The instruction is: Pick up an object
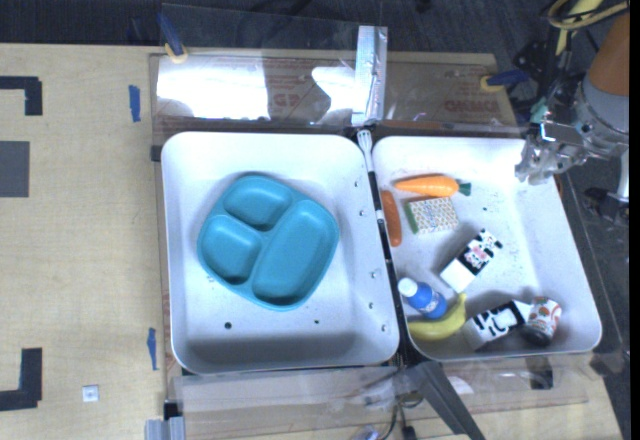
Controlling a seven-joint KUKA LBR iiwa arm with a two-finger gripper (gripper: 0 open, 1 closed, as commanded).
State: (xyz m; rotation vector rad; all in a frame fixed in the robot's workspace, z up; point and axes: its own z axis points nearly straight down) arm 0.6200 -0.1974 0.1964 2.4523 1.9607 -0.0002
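two bins (180, 228), one blue tray (268, 240), one carrot (426, 185)

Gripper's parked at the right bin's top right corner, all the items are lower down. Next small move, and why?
Probably swing the gripper left and forward over the carrot. The gripper sits at the right bin rim with nothing beneath it, while the carrot is the nearest item and lies apart from the crowded banana and bottle cluster, so it looks the easiest pick.
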